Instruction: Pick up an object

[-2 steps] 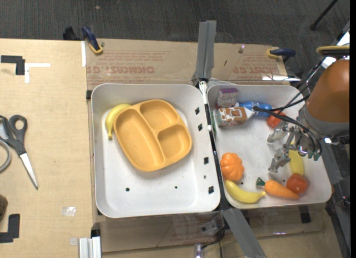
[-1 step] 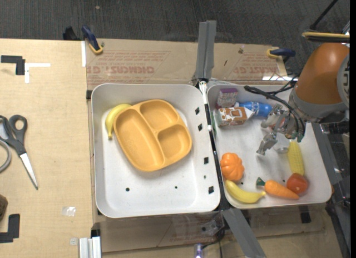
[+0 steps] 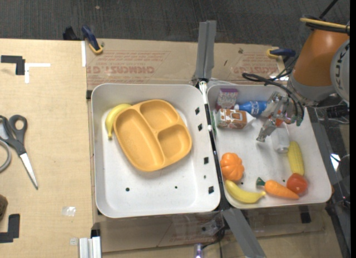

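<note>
My gripper (image 3: 272, 138) hangs over the middle of the right bin (image 3: 321, 165), open, with nothing between its fingers (image 3: 263, 133). Just left of it lie a brown carton (image 3: 231, 118), a purple-topped cup (image 3: 227, 95) and a blue bottle (image 3: 251, 107). A yellow corn cob (image 3: 295, 157) lies right below the gripper. Along the bin's front are an orange pumpkin (image 3: 232, 165), a banana (image 3: 243, 192), a carrot (image 3: 280, 189) and a red tomato (image 3: 297, 183).
The left bin (image 3: 156, 196) holds a yellow divided plate (image 3: 151, 134) with a second banana (image 3: 114, 118) against its left rim. Scissors (image 3: 21, 148) lie on the bench at far left. The arm's orange band (image 3: 318, 56) rises at the right.
</note>
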You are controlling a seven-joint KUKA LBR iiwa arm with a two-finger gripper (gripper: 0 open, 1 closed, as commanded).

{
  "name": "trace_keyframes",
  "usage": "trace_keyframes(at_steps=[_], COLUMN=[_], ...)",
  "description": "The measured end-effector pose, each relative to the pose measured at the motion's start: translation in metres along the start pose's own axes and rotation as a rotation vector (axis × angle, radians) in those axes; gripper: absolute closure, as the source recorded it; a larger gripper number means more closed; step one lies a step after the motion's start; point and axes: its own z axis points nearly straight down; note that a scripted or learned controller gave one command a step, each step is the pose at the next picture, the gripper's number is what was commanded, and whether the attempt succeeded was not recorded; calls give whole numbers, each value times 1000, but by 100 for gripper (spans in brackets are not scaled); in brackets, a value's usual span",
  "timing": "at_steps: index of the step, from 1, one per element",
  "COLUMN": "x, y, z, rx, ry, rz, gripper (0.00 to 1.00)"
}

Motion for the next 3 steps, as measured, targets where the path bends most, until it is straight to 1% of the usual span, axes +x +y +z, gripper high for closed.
trace_keyframes(at_steps=[1,2,3], x=[54,74,132], y=[-39,-56,-65], z=[0,1,2], rx=[-8,-10,-10], ry=[-20,-18,-20], rz=[80,177,166], gripper=[0,0,0])
